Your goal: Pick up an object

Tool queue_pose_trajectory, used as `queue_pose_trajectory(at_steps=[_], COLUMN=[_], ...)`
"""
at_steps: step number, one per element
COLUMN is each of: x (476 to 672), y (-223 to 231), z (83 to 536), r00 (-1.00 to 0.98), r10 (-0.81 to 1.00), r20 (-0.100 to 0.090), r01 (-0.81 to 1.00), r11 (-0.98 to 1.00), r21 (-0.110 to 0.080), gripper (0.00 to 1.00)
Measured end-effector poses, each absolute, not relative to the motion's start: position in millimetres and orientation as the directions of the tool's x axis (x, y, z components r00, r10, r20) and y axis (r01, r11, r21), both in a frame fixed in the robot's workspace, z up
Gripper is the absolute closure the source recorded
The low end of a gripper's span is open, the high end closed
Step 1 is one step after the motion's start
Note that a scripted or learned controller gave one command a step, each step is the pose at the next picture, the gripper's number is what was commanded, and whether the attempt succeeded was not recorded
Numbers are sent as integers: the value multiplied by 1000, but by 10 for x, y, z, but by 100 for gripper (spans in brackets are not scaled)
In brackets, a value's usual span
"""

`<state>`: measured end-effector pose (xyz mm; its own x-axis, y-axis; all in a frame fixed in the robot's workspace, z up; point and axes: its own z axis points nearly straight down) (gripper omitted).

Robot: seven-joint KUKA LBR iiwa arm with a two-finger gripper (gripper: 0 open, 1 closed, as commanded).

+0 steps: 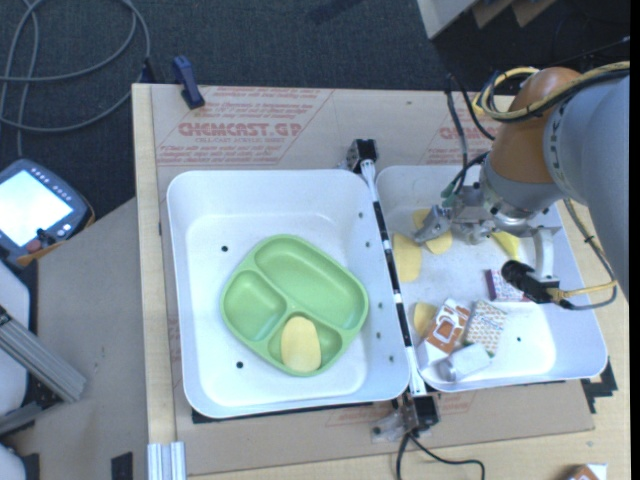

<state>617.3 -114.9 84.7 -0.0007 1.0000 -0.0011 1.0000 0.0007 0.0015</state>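
My gripper point(440, 224) hangs low in the right bin point(580, 358), close to its left wall. I cannot tell whether it is parted or clamped, nor whether anything sits in it; the wrist body covers that area.

Candidate objects lie around it. A pale yellow piece point(407, 259) rests just beside and below my gripper, against the divider. A second yellow piece point(437, 241) lies touching or directly under the gripper; which one cannot be resolved. A small printed packet point(488, 325) and an orange-and-white packet point(447, 326) lie further toward the near rim, with a grey-white item point(462, 364) beyond them.

Handling judgement: the yellow pieces look light, smooth and possibly soft, so they are likely to slip; take hold across the narrow width. The packets look flat and thin, hard to get under on a bare floor.

On my far side, the left bin point(200, 208) holds a green divided tray point(295, 298) with a yellow oval piece point(300, 345) in one compartment.
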Motion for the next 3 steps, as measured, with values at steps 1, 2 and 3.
queue_pose_trajectory(at_steps=[1,2,3], x=[6419,6546,6552], y=[-990,-953,-951], z=[849,849,952], r00=[-2,-1,-2], r10=[1000,1000,1000], r20=[-1,-1,-3], r01=[1000,1000,1000], r11=[2,1,2], r21=[2,2,5], gripper=[0,0,100])
